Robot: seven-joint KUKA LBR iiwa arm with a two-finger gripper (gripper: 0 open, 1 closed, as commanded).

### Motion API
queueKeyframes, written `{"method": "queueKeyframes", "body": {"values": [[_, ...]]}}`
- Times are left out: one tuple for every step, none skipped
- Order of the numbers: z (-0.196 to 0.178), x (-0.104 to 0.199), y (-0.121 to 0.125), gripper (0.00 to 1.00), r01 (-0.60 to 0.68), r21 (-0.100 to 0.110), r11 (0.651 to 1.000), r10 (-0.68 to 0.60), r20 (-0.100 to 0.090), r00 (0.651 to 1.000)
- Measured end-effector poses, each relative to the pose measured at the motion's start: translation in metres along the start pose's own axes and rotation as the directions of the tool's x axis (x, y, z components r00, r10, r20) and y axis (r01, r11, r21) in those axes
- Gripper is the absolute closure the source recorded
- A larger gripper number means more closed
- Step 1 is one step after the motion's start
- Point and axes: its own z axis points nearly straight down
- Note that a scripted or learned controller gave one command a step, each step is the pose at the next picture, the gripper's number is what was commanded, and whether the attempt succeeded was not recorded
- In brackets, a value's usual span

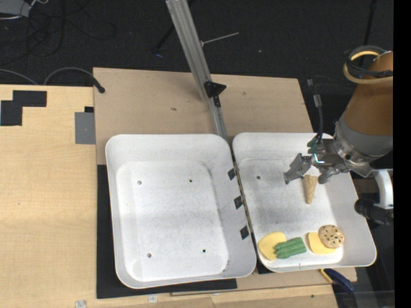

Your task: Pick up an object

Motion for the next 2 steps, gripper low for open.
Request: {"method": "queueKeyframes", "body": {"values": [[-0.002, -0.001, 0.001, 0.00, -0.002, -0.005, 1.000, 0.002, 0.001, 1.000], [0.054, -0.011, 0.000, 0.00, -0.001, 0.001, 1.000, 0.001, 0.000, 1.000]]}}
